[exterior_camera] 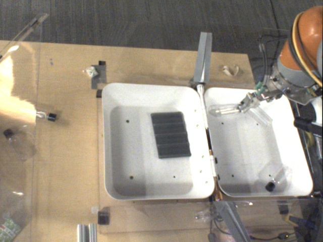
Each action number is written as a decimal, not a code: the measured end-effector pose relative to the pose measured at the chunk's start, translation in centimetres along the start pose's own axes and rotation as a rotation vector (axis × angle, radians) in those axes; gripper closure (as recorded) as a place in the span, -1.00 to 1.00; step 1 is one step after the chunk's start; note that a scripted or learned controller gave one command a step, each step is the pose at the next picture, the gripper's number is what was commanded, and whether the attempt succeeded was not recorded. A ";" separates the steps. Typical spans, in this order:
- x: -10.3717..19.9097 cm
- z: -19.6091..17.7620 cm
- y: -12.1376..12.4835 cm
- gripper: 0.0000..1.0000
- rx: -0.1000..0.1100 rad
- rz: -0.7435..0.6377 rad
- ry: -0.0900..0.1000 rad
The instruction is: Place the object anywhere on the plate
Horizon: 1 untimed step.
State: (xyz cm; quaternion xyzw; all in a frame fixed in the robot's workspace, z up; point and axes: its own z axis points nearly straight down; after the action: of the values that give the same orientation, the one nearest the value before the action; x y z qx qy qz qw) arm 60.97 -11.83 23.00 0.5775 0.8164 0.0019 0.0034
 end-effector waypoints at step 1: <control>4.7 -1.6 8.1 1.00 -0.002 -0.498 0.000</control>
State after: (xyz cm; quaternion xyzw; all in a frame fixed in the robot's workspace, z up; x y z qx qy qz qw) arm 67.03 -4.68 24.59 0.3587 0.9334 0.0019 0.0045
